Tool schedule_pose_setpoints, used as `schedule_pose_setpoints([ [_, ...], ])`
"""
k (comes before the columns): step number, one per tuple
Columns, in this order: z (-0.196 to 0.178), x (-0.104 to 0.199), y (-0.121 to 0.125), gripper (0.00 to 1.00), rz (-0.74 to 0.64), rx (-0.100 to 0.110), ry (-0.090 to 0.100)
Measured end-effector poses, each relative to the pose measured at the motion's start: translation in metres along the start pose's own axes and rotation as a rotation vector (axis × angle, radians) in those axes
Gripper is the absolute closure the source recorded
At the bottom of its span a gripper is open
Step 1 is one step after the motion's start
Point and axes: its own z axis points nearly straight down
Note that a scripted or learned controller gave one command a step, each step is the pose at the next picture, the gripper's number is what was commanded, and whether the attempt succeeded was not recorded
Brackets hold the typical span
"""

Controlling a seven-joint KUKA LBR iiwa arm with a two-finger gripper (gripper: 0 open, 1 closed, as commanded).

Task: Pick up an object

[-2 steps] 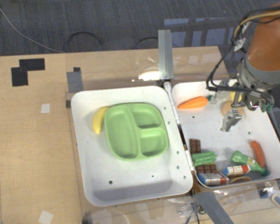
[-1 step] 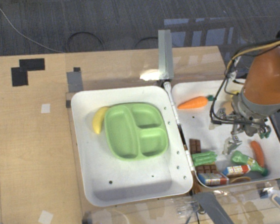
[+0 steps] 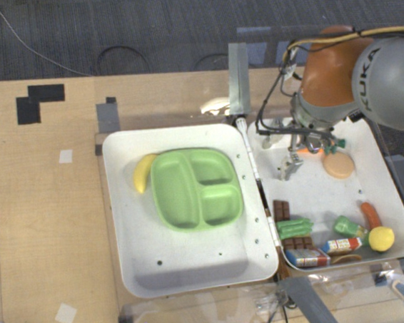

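My gripper point(image 3: 296, 156) hangs below the orange band of the arm point(image 3: 329, 72), over the upper left part of the right bin point(image 3: 390, 173). A small orange and green item point(image 3: 314, 148) lies right beside it, partly hidden by the wrist. A tan round disc point(image 3: 339, 166) rests just to the gripper's right. Along the bin's front lie a brown chocolate bar point(image 3: 282, 210), a green packet point(image 3: 295, 227), a can point(image 3: 309, 257), a small bottle point(image 3: 340, 245), a green piece point(image 3: 349, 225), a red sausage point(image 3: 369, 213) and a yellow lemon point(image 3: 381, 239).
The left bin point(image 3: 137, 257) holds a green divided plate point(image 3: 195, 188) with a banana point(image 3: 143, 173) at its left edge. A raised divider point(image 3: 256, 180) separates the two bins. Cables point(image 3: 272, 107) loop off the wrist above the right bin.
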Motion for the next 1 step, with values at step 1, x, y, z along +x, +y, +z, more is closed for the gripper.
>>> schedule_pose_setpoints([
  [1,-0.0016,0.0091,-0.0814,0.0,-0.169,0.006,-0.007],
])
